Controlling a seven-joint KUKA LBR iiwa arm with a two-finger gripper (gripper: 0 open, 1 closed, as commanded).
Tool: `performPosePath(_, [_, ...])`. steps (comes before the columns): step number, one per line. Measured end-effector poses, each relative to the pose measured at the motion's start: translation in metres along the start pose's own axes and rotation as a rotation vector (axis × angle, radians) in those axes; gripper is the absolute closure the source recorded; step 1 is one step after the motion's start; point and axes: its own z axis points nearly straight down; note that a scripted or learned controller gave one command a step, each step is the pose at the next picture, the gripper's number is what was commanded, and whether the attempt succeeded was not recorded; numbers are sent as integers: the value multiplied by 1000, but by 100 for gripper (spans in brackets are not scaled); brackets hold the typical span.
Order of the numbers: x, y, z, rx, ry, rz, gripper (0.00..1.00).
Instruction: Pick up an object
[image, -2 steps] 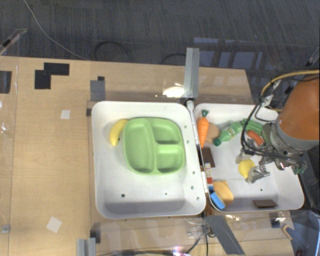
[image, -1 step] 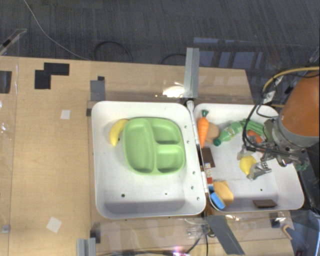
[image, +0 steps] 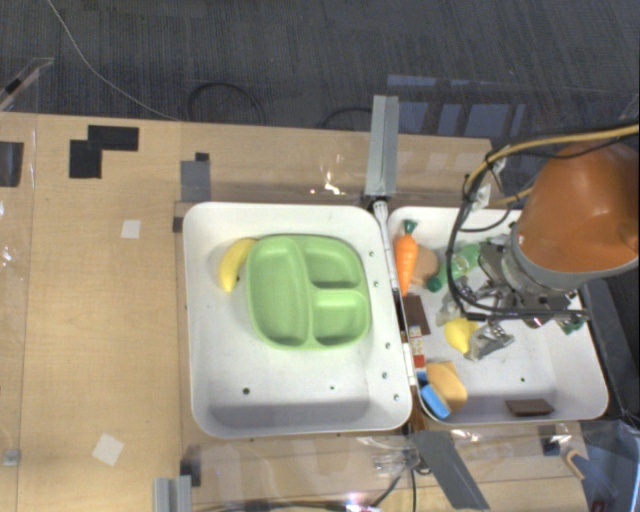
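Note:
My gripper (image: 488, 340) hangs low over the middle of the right bin (image: 565, 375), below the arm's orange band (image: 585, 210). A small yellow lemon-like object (image: 458, 334) lies just to its left, touching or nearly touching it. The view does not show anything held. Also in this bin are an orange carrot (image: 405, 258), an orange block (image: 447, 382), a blue piece (image: 433, 402), a green packet (image: 464, 265) and a dark brown block (image: 527, 407).
The left bin (image: 300, 415) holds a green divided tray (image: 305, 290) with a yellow banana (image: 234, 262) beside its left edge. A brown bar (image: 416, 315) lies along the wall between the bins. Cables (image: 462, 250) loop down from the arm over the right bin.

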Motion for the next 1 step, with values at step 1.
performPosePath(1, [18,-69,-90,10,-5,-46,100])
